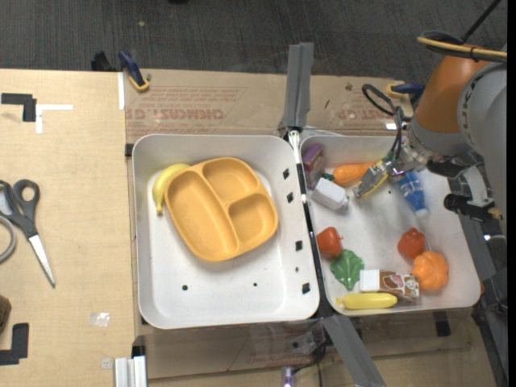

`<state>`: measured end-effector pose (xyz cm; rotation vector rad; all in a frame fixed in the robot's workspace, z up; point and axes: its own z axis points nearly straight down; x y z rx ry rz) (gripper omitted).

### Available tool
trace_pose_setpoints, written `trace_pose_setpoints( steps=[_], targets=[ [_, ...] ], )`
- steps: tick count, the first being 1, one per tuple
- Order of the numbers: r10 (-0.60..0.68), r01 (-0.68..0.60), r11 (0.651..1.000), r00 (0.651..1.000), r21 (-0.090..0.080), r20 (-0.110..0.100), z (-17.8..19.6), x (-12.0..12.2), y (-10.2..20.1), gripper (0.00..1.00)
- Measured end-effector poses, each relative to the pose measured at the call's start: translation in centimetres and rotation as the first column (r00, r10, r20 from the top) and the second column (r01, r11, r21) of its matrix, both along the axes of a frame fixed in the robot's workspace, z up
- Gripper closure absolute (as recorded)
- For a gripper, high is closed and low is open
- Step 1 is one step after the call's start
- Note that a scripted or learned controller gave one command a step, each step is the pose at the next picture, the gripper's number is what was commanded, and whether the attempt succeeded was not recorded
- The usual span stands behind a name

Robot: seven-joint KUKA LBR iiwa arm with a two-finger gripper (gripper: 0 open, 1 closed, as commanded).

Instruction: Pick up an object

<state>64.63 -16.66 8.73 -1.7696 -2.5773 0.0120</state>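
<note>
The pincer (372,181) hangs in the right bin (451,298), whether spread or clenched I cannot tell; an orange carrot (352,172) touches it, two bananas, one (368,301) below, one (164,183) far left. A light wooden desk (68,232) carries one pair of scissors (31,224), dark carpet beyond.

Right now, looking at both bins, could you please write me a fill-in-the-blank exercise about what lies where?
1. The orange divided plate lies in the ____ bin.
2. A yellow banana sits at the plate's ____ edge.
3. The plate has ____ compartments.
4. The gripper hovers beside the orange carrot in the ____ bin.

Missing words: left; left; three; right
</note>
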Motion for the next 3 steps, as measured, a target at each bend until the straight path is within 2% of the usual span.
trace_pose_setpoints(
  steps=[1, 2, 3],
  targets=[
    [-0.171, 0.171, 0.985, 0.985, -0.014, -0.006, -0.1, 0.6, 5.6, 0.0],
    [-0.17, 0.169, 0.985, 0.985, -0.015, -0.02, 0.2, 0.3, 5.7, 1.0],
    [-0.322, 0.322, 0.947, 0.947, -0.006, 0.014, 11.5, 1.3, 10.0, 1.0]
  ],
)
